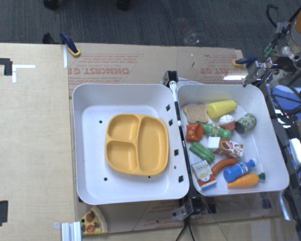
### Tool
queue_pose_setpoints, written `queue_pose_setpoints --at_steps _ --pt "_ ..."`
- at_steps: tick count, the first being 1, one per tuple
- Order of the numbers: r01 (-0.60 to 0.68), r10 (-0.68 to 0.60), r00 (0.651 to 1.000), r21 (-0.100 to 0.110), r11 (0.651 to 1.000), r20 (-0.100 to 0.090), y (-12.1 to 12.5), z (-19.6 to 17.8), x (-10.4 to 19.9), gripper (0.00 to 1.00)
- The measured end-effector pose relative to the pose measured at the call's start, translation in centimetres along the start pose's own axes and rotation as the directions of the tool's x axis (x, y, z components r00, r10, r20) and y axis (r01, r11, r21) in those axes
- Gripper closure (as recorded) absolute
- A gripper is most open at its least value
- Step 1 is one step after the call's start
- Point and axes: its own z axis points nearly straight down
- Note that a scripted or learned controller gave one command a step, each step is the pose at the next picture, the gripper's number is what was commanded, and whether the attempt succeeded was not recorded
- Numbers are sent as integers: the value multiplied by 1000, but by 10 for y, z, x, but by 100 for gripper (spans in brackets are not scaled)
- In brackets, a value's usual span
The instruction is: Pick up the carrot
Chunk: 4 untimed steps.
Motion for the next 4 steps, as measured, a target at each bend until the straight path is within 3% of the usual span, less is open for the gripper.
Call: queue_pose_setpoints --at_steps 1,2,3,4 --pt "204 -204 979 -1 979 2 -48 -202 -40 0" --pt "208 -208 978 0 978 5 -46 -210 -39 100" --pt "208 -208 978 0 978 4 -46 -210 -39 0" --pt "211 -211 977 0 977 8 -44 -218 -39 100"
